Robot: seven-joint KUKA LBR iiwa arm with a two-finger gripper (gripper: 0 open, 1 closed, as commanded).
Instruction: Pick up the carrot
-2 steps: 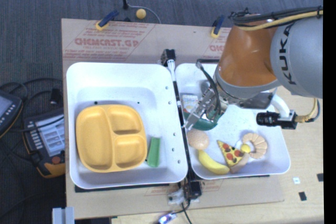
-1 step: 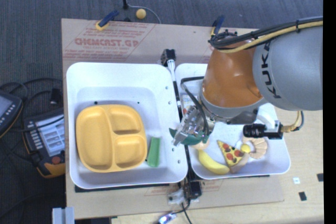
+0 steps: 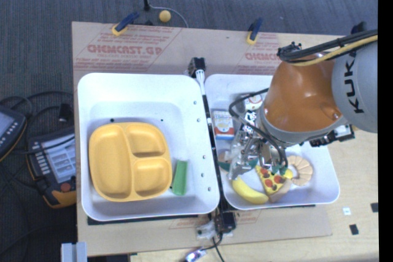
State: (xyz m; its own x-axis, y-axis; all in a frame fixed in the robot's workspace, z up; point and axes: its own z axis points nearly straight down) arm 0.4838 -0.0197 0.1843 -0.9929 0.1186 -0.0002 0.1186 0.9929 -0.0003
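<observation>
In the left shallow white plastic bin (image 3: 86, 132), a yellow moulded tray with three compartments (image 3: 129, 159) lies flat. A green oblong block (image 3: 179, 178) stands just beside the tray's right edge, on the bin floor.

In the right shallow white plastic bin (image 3: 328, 184), a small white-and-blue carton (image 3: 222, 124) is seen near the left wall. The two-finger metal gripper (image 3: 249, 156) is lowered into the clutter just right of the carton. Whether it is released or clenched cannot be told from above, and nothing is seen held in it. A yellow toy banana (image 3: 249, 190) lies near the front wall, touched on its right by a toy pizza slice with red dots (image 3: 274, 181). A round tan biscuit-like disc (image 3: 301, 170) lies just beyond the slice.

The carrot cannot be made out. It is judged to lie in the right bin, hidden beneath the grey and orange arm (image 3: 304, 101). It is expected to be a light, stiff, smooth toy that tapers. A hold across the thicker middle is advised, since the narrow tip would likely slip.
</observation>
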